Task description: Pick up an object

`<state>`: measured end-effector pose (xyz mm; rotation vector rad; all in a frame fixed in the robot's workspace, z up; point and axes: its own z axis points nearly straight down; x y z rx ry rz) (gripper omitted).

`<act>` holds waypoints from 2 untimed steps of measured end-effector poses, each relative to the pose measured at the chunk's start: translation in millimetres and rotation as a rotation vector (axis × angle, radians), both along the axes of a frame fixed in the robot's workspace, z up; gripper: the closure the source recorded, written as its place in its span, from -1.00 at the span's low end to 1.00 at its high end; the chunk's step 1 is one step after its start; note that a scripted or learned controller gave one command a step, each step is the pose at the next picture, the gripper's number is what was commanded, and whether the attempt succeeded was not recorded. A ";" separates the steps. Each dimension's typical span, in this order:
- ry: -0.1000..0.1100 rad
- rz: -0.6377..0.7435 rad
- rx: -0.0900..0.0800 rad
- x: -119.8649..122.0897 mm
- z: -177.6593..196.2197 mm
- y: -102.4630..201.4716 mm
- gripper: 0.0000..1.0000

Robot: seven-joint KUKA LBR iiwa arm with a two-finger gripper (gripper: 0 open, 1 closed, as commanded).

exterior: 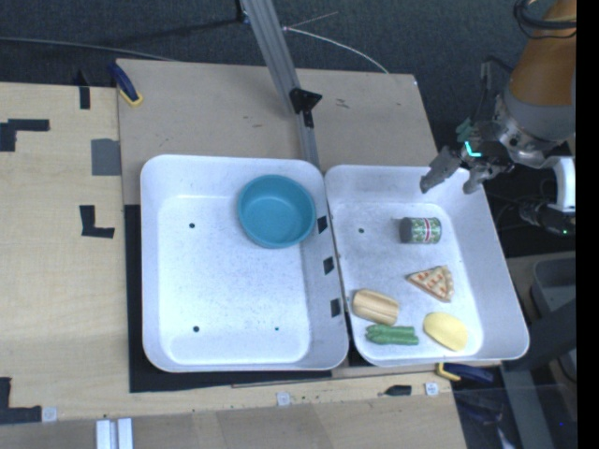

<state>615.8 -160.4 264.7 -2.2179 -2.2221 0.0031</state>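
Observation:
The right bin [374, 195] holds a small can [420, 230] lying on its side, a pizza slice [432, 282], a hot dog bun [374, 304], a green bean pod [390, 335] and a yellow lemon-like piece [445, 330]. A blue bowl [275, 210] sits at the back of the left bin [187, 279]. My gripper [453, 176] hangs open over the right bin's far right rim, above and to the right of the can, with nothing between its fingers.
A slanted metal pole [276, 50] rises from behind the seam between the bins. Black clips [328, 265] line the wall between the bins. The arm's grey and orange body [543, 73] stands at the right, beyond the bench.

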 end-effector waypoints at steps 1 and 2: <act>-0.002 0.000 0.000 0.4 0.8 0.0 -1.00; 0.004 0.000 0.000 0.0 -61.8 7.7 -1.00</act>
